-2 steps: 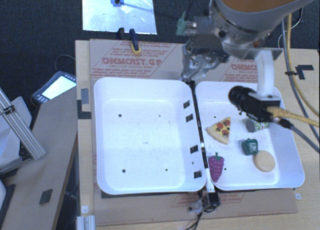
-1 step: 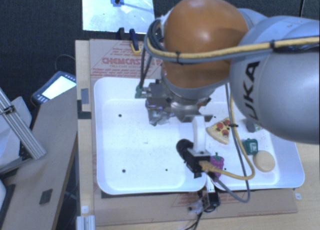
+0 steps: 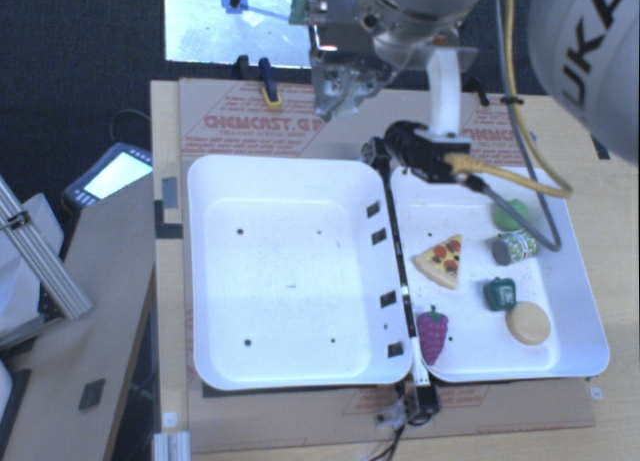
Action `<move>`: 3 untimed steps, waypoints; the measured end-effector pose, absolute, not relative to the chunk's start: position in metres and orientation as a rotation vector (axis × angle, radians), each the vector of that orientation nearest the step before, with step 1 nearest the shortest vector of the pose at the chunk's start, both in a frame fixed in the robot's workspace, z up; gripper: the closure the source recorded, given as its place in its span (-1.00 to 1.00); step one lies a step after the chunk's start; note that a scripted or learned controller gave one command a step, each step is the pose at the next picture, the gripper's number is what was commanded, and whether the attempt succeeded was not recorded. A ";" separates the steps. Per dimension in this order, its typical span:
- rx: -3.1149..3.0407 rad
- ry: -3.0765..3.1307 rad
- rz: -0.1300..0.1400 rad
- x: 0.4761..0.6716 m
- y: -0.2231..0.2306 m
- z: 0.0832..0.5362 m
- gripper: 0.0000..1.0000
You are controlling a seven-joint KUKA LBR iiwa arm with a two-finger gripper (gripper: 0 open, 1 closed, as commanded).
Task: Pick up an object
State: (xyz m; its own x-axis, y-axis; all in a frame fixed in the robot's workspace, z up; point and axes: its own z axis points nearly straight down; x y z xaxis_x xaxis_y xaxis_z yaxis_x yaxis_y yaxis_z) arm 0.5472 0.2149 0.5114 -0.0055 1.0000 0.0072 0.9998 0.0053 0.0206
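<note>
A pizza slice (image 3: 441, 261) lay flat at centre right, in the right bin (image 3: 580, 349). The gripper (image 3: 338, 99) hung at upper centre; I could not tell its state.

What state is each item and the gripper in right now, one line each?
gripper: raised above the far edge of the bins, nothing seen between its fingers.
pizza slice: lying flat in the right bin.
purple grapes: lying by the divider.
green can: on its side.
green block: resting in the bin.
yellow round piece: resting in the bin.
green round piece: resting in the bin.
left bin: resting beside the right bin.
</note>
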 end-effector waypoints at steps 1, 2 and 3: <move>2.226 2.226 -0.019 0.490 0.195 0.388 1.00; 2.215 2.225 0.004 0.516 0.217 0.393 1.00; 2.226 2.226 -0.024 0.483 0.204 0.221 1.00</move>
